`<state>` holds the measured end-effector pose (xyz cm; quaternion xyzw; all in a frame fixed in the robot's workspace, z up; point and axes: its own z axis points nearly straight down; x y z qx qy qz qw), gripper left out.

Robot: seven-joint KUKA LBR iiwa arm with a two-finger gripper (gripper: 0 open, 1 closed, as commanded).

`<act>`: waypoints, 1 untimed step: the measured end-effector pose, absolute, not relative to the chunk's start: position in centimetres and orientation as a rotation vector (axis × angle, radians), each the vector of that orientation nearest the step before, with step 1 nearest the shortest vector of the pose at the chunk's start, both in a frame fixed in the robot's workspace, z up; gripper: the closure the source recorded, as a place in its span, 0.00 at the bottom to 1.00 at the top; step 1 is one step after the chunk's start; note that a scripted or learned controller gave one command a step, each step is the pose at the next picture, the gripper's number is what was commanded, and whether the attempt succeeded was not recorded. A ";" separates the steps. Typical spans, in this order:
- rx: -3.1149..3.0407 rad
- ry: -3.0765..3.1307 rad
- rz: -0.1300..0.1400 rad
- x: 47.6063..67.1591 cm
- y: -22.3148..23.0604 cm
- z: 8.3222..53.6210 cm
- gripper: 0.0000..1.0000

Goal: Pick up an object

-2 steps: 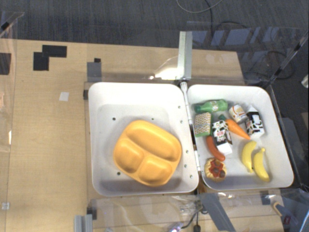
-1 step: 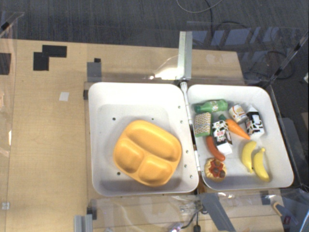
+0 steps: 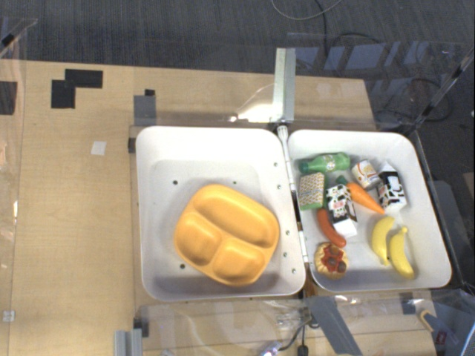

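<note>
Right bin point(image 3: 427, 199) holds the clutter. Banana point(image 3: 392, 245) lies in its lower-right part, long axis running up-left to down-right, apart from the carrot point(image 3: 365, 196) above it. Arm enters from that side, so it's the nearest candidate. Grip state: cannot tell.

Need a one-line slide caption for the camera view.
Yellow tray in left bin; bananas, carrot, bottle in right bin.

- Yellow divided tray point(image 3: 226, 233) lies flat in the left bin, lower centre of the frame
- Two bananas point(image 3: 393, 246), carrot point(image 3: 365, 196), green bottle point(image 3: 324, 163), cow-print cartons point(image 3: 340, 206) cluster in the right bin
</note>
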<state>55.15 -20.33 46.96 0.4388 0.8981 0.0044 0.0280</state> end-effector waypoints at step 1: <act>1.355 2.772 0.013 55.2 -20.3 47.0 0.00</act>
